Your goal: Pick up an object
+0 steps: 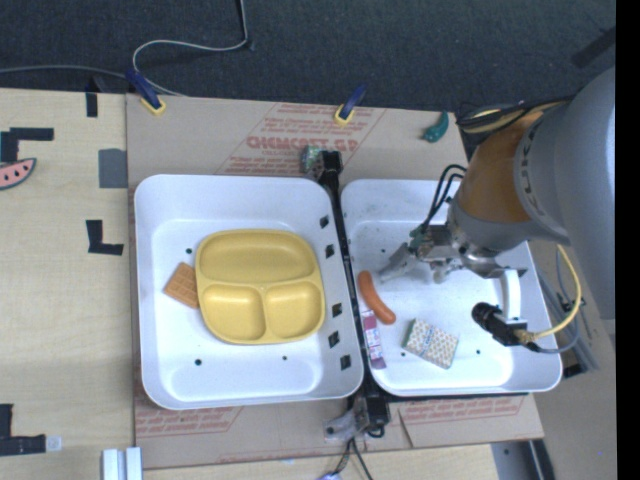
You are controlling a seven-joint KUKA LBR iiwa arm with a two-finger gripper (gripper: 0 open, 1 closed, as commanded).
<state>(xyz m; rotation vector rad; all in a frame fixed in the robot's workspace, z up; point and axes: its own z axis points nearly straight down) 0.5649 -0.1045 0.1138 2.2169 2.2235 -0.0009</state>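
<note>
My gripper (412,264) hangs over the middle of the right bin (400,203), its fingers spread open with nothing between them. An orange sausage-shaped object (375,297) lies just left and below the fingertips, near the bin's left wall. A small patterned box (432,343) rests toward the bin's front. A thin pink-and-white packet (371,340) lies along the left wall below the sausage. In the left bin (160,218) sits a yellow divided tray (262,285), with a tan cracker-like piece (182,285) sticking out from under its left edge.
The grey arm with its orange band (500,183) covers the right bin's right side. A black clamp (322,160) sits at the top of the divider between the bins. Cardboard (290,133) underlies both bins.
</note>
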